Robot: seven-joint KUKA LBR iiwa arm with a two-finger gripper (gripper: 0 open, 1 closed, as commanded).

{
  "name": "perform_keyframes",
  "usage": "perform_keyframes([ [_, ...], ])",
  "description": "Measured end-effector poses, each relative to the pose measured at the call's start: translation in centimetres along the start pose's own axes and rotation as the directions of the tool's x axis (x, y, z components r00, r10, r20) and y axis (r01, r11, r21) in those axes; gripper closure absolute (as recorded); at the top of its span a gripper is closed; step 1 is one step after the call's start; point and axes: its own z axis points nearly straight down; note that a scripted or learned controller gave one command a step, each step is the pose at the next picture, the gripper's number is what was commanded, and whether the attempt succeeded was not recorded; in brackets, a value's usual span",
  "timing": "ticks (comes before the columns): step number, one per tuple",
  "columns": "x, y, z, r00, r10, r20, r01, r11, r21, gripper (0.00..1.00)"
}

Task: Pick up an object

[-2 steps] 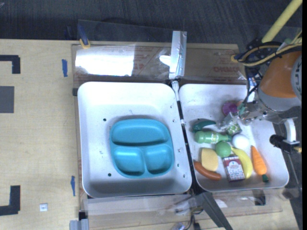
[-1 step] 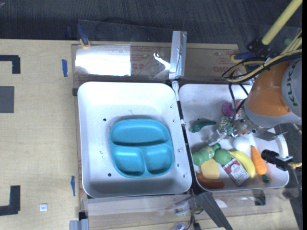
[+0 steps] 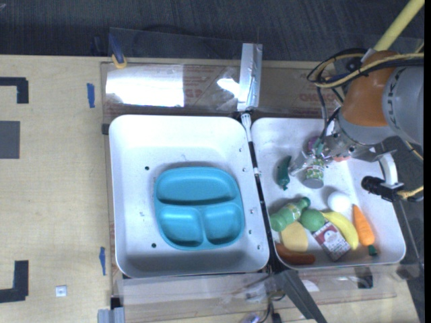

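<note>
While I am watching the overhead feed, the arm (image 3: 390,99) is reaching in from the right and hanging over the upper part of the right bin (image 3: 397,251). Its end effector (image 3: 322,155) is sitting low among the toys there, right by a small can-like object (image 3: 314,173), but glare and clutter are hiding the tips, so I cannot tell whether it is gripping anything or how it is set.

I am seeing the candidates for picking all lying in that right bin. A dark green toy (image 3: 283,171) is lying just left of the end effector. A white egg (image 3: 339,201) is resting below it, near the bin's middle. Along the lower half, a green vegetable (image 3: 293,211) is touching a yellow piece (image 3: 294,236), with a red sausage-like item (image 3: 295,255) lying below them at the bin's lower rim. A banana (image 3: 343,229) is lying at a slant beside a red-and-white packet (image 3: 331,241), and an orange carrot (image 3: 363,226) is lying just right of the banana.

Over in the left bin (image 3: 128,180), a blue divided tray (image 3: 199,206) is sitting near the centre, its three compartments facing up. Both bins are resting side by side on the light wooden surface (image 3: 54,200).
</note>
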Motion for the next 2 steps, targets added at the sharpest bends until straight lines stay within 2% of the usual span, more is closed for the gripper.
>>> perform_keyframes([
  [1, 0.0, 0.3, -1.3, 1.0, 0.001, 0.003, -0.001, 1.0, -0.009, 1.0],
  [2, -2.4, 1.1, -0.4, 0.964, 0.265, -0.003, -0.265, 0.964, 0.027, 1.0],
])
